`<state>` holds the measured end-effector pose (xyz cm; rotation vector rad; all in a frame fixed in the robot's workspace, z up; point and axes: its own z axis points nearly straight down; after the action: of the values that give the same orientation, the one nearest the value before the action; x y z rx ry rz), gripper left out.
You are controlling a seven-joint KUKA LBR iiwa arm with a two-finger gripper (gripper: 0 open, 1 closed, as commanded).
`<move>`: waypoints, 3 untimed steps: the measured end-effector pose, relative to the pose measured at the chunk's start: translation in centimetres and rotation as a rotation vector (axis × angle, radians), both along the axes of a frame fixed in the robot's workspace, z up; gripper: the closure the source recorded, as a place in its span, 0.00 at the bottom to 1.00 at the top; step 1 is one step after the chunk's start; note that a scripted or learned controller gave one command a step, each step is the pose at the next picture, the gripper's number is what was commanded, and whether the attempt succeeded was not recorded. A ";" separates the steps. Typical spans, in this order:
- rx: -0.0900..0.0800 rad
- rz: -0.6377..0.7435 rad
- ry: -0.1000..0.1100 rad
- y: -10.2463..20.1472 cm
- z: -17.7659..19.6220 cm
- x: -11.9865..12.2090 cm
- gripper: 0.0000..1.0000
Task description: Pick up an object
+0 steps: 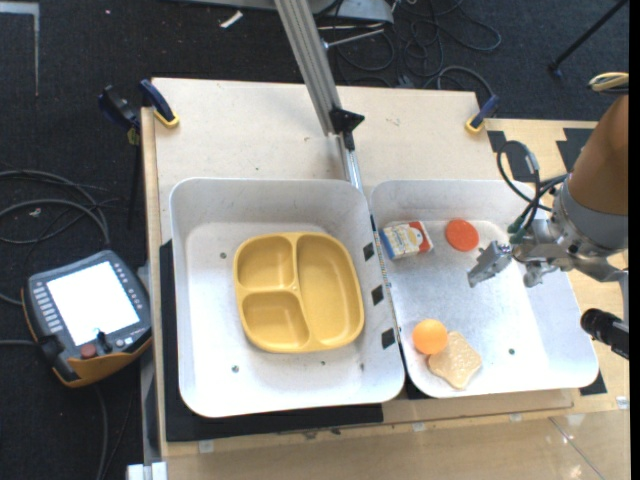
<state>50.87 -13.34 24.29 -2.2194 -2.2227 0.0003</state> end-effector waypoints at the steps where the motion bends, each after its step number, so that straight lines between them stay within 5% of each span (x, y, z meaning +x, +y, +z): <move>1: 0.000 -0.001 0.000 0.0 0.0 0.0 0.00; 3: 0.001 -0.001 0.005 0.2 -12.0 0.5 0.00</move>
<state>51.36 -13.12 12.28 -2.2171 -2.2182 0.0047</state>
